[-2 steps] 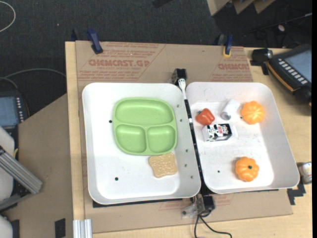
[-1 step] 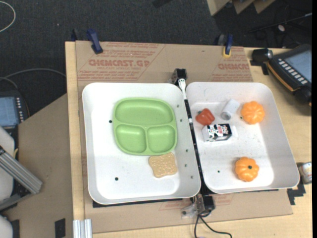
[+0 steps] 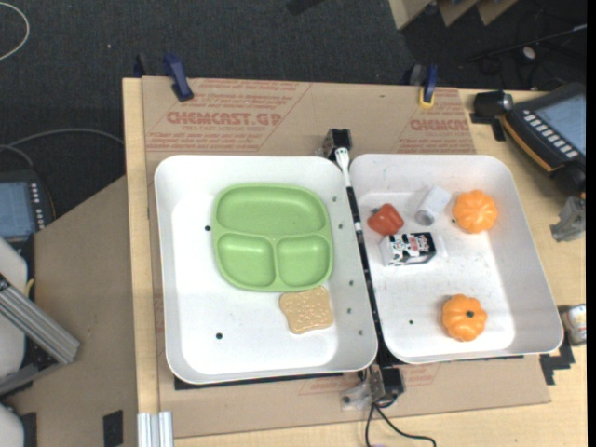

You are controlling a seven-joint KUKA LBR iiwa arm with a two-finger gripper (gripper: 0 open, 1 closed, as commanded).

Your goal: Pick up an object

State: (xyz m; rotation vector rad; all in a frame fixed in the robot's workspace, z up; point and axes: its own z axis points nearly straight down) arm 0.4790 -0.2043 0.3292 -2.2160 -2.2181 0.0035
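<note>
We are seeing two orange pumpkins lying in right bin (image 3: pixel 521 250): far pumpkin (image 3: pixel 475 210) sitting just beside grey cylinder (image 3: pixel 430 205), near pumpkin (image 3: pixel 464 317) sitting apart. Red piece (image 3: pixel 385 219) touching black-and-white box (image 3: pixel 411 248). Left bin (image 3: pixel 177 277) holding green divided plate (image 3: pixel 270 236), tan cracker (image 3: pixel 306 310) touching its edge. We are unable to tell gripper state, released or clenched.

Possible grey arm part (image 3: pixel 570 220), far right edge
</note>
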